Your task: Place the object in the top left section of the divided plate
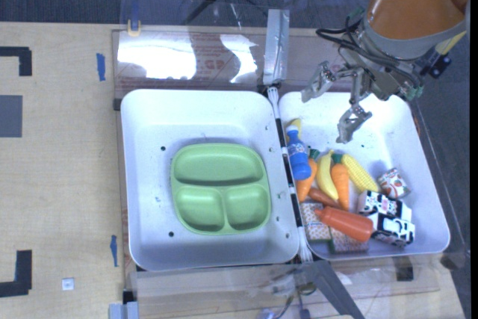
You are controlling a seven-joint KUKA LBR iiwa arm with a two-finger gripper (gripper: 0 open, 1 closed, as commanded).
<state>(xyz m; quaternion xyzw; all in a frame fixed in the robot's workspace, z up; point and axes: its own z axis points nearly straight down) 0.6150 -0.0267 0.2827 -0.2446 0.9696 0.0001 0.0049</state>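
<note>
No legible text, nos. or brand names anywhere. Blue bottle (298,155), lying just right of the divider between the bins, has a white label, but print's too small to read. Black-and-white carton (389,214), further right of that divider near the right bin's (429,160) front corner, shows pattern only, no readable wording.

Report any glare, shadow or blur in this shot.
Camera view: strong white glare on the clear panel behind the left bin; a bright patch washes out the right bin under the hand; the green plate is evenly lit with soft shadows in its sections; the toys look slightly soft.
</note>
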